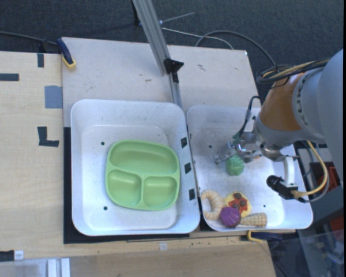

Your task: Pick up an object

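From my remote seat I see the gripper [232,154] low in the right bin [207,126], its metallic fingers splayed a little way apart directly above a small green ball-like toy [235,166]; the toy sits just under the fingertips and seems to touch them, but I cannot see it clamped between them, so I count nothing as held. The toy looks matte and rounded, resting on the bin floor near the middle. Toward the near edge of that same bin lies a cluster of play food: a purple round piece [229,216], a yellow pizza-like slice with red dots [238,201], a pale twisted pastry shape [213,201] and a tan ribbed cone [255,219], all touching or just beside one another. The bin itself is shallow, white, glossy plastic with rounded corners and a speckled, scuffed floor. The left bin [86,154] matches it and carries a lime-green divided plate [142,174] with three compartments, smooth and soft-cornered. Both bins rest on a pale board [115,68] over a light wooden bench [17,154] marked with dark tape pieces. A slanted aluminium rail [153,27] crosses the board, and dark carpet [219,4] with thin cables lies beyond. The arm [294,105], grey with an orange band, enters from the right.
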